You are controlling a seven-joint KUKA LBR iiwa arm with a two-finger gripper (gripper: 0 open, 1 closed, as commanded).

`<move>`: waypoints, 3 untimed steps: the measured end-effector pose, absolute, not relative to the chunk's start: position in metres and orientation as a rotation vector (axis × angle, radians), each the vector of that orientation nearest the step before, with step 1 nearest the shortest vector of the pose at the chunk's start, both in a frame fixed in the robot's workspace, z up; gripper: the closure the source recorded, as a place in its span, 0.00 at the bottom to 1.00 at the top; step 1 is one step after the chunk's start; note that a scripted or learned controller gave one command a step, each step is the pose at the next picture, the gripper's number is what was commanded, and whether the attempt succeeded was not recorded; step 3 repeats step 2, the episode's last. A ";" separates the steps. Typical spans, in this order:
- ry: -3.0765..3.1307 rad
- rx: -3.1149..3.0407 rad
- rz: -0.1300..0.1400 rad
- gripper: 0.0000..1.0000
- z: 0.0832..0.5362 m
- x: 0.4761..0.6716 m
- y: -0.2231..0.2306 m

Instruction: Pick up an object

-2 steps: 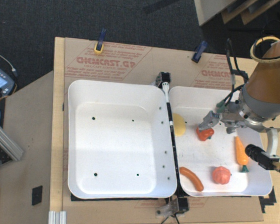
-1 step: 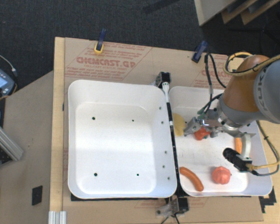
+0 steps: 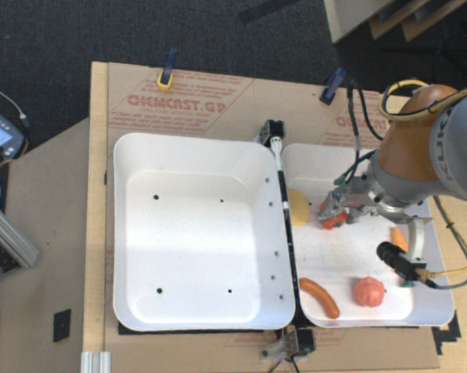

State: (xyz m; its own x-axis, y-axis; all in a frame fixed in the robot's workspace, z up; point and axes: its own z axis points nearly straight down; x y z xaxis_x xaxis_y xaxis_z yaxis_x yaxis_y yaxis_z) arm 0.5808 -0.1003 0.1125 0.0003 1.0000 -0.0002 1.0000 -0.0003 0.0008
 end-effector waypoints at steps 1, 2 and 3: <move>2.233 2.216 0.005 1.00 0.189 0.503 -0.016; 2.223 2.213 0.009 1.00 0.240 0.538 0.012; 2.223 2.213 0.009 1.00 0.240 0.538 0.012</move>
